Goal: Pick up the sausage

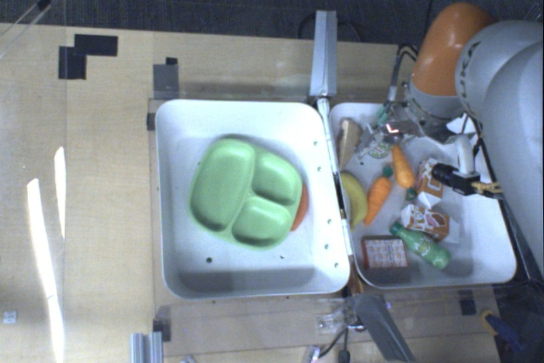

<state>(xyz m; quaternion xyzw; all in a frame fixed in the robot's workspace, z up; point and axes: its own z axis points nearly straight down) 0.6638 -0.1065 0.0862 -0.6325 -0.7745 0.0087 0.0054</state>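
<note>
A pale wooden bench (102, 183) carries two white bins side by side, near its right edge. The left bin (246, 119) and right bin (497, 255) nearly touch, with a metal rail (324, 55) running toward the back edge from between them.

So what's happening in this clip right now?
The arm is reaching into the right bin, which holds a jumble of toy food. Its gripper is low over the bin's far left corner, close to a brownish item that may be the sausage. Nothing can be seen between its fingers, so no pick is evident yet. Two carrots, a banana, a green bottle and small packets lie nearby. The left bin holds a green divided plate.
</note>
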